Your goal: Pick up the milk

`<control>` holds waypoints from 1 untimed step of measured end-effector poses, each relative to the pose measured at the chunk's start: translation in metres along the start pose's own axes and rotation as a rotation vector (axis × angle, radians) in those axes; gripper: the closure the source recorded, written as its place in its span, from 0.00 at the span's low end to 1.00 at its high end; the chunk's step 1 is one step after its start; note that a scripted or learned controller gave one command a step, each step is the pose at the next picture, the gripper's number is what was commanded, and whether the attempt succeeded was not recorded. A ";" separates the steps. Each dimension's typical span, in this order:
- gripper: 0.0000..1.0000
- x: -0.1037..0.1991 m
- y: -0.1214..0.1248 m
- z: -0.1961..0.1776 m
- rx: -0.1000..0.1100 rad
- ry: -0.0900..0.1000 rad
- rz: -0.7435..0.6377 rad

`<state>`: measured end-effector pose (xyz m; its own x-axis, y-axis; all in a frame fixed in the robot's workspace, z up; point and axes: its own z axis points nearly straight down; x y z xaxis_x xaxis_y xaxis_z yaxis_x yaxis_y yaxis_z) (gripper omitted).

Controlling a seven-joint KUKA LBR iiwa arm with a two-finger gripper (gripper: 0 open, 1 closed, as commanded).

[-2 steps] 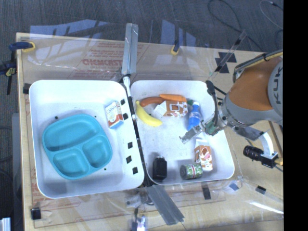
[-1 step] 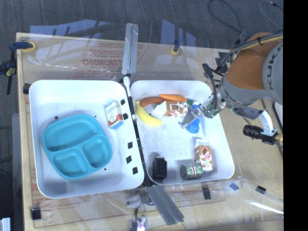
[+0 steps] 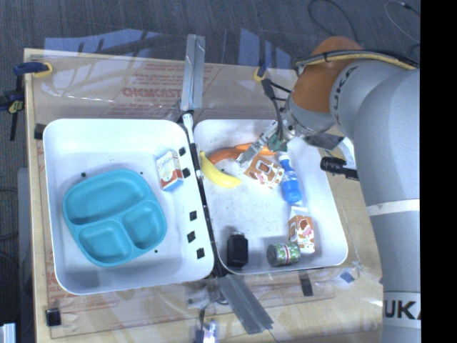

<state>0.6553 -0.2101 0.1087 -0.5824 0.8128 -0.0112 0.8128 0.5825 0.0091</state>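
two cartons lie in the right bin (image 3: 335, 213); i take the milk (image 3: 263, 170) under the claw (image 3: 265, 147). whether the claw is clenched, i cannot tell. better to descend squarely, clear of the banana (image 3: 218, 174).

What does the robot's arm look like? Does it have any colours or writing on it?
The arm is big, round and smooth, mostly light grey, like a fat pipe. Near its wrist sits a bright orange band. Thin black cables run along the wrist. Low on the arm you can read the black letters "UK", cut off at the picture's edge. The gripper at the end is small, metal and dark.
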 end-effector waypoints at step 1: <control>0.00 0.037 -0.052 0.015 0.008 0.009 -0.027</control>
<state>0.5915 -0.2100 0.0930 -0.6041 0.7969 -0.0024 0.7969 0.6041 0.0008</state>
